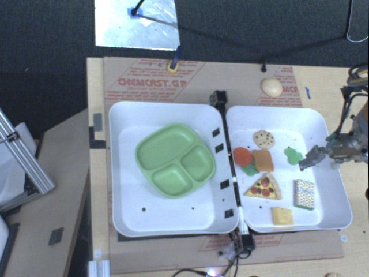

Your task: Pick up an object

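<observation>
Camera view: jaws (308,159), state unclear, hovered at three o'clock over the right bin (331,203); centring squarely above the green toy (293,155) seemed wisest.

The two bins (167,111) are plain white. In the left bin lies a pale green tray (174,160). The cookie (263,138) is tan with dark specks. The pizza slice (263,187) is yellow with red rounds on it. The small box (304,194) carries a speckled pattern of many colours. The cheese square (282,216) is pale yellow. The cardboard (155,77) is brown with red lettering, and the egg (271,87) on it is cream.
</observation>
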Available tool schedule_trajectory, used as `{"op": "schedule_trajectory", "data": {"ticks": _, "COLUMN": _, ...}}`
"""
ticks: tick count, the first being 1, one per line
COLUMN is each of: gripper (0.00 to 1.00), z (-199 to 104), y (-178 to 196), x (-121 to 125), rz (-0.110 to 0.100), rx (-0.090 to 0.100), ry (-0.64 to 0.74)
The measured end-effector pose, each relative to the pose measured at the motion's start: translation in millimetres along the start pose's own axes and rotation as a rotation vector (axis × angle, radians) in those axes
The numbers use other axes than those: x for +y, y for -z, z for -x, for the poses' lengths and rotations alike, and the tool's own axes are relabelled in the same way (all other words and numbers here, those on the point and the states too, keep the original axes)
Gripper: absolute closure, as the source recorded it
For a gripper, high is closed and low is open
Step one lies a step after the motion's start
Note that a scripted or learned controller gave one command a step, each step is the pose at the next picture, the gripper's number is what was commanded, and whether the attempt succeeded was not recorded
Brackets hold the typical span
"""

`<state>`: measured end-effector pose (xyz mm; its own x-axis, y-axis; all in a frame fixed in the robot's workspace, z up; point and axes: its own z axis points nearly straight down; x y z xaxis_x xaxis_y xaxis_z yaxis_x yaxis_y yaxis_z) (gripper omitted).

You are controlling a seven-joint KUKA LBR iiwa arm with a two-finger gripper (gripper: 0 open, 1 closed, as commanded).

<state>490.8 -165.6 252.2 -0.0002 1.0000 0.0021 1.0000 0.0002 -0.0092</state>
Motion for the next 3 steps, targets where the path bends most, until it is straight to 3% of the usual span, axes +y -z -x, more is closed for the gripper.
{"op": "schedule_trajectory", "data": {"ticks": 1, "gripper": 0.0, "z": -0.4, "y": 5.4, "x": 2.2, "rz": 0.011, "rx": -0.003, "ry": 0.003}}
{"op": "schedule_trajectory", "data": {"ticks": 3, "gripper": 0.0, "z": 0.5, "y": -85.2, "x": 1.0, "rz": 0.007, "rx": -0.001, "ry": 0.002}}
